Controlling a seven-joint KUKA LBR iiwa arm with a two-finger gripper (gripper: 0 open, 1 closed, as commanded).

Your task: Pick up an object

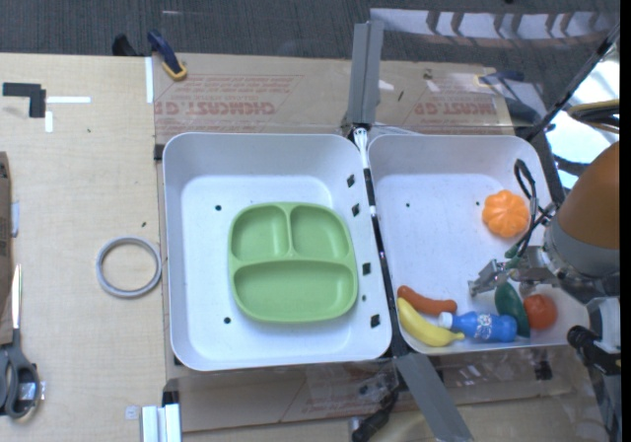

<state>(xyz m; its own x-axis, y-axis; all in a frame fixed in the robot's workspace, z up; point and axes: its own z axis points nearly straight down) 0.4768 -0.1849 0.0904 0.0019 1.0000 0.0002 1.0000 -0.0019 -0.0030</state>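
Looking down on the tabletop (79, 164), we see two shallow white bins side by side. The left bin (187, 233) holds a green divided plate (293, 262) lying flat near its middle, with three compartments: two small ones at the far side and one wide one nearer us. The right bin (434, 184) carries the loose items. A small orange pumpkin-like fruit (506, 214) sits toward the bin's right side, apart from the rest. Along the near wall we find a yellow banana (424, 326), with an orange-red carrot-like piece (428, 301) lying just behind it and touching it. A small blue bottle with a white cap (483, 328) lies on its side just right of the banana. Beside the bottle is a dark green piece (511, 304), and just right of that a red tomato-like ball (540, 311).

The arm comes in from the right, its orange band (596, 198) above the wrist. Its jaws (505, 275) hang low over the near right part of the right bin, just above the dark green piece and the bottle. We cannot tell whether the jaws are apart or together, and we see nothing clearly between them.

Out on the tabletop, left of the bins, a grey tape ring (129, 266) lies flat, and scissors (18, 376) rest at the left edge.
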